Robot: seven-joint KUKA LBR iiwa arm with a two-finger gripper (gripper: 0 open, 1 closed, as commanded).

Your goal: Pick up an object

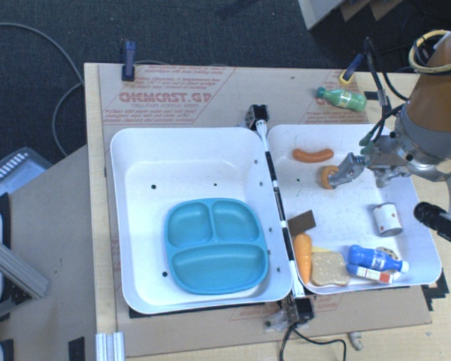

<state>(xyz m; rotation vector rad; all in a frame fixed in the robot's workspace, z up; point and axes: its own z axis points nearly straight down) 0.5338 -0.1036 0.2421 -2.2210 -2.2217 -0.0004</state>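
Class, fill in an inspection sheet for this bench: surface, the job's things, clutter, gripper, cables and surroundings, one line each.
Surface: cardboard-topped bench bearing left bin and right bin.
Job's things: right bin holds sausage, small orange piece, white cylinder, blue-and-white bottle, bread slice, carrot, dark card.
Clutter: blue divided plate in left bin; green bottle on the bench.
Gripper: gripper low by the orange piece; grasp cannot be judged.
Cables: black cables by the arm; grey cable on the floor.
Surroundings: dark carpet.
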